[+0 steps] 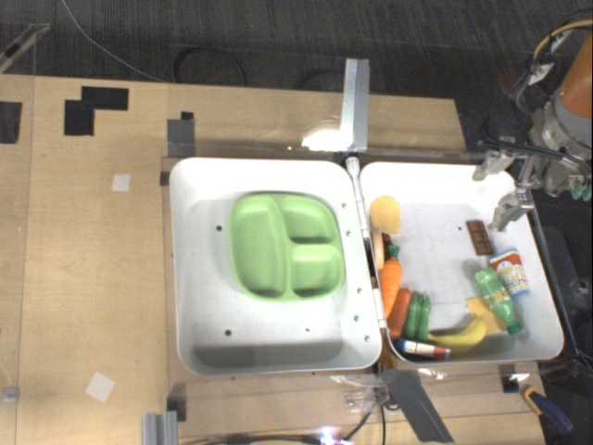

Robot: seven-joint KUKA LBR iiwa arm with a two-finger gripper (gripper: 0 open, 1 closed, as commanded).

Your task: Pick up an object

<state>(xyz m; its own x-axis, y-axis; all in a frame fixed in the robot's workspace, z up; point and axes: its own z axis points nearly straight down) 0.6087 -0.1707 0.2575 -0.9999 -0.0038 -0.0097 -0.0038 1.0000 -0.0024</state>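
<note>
None of the pickup looks done to us yet. Our gripper (515, 204) hangs over the right bin (435, 185), near its far right corner, jaws parted and bare. Just beneath it lies a brown bar (478, 236); the green bottle (494, 293), banana (466, 332) and carrot (390, 286) sit nearer the bin's front. Choosing, descending, gripping and lifting all remain.
</note>
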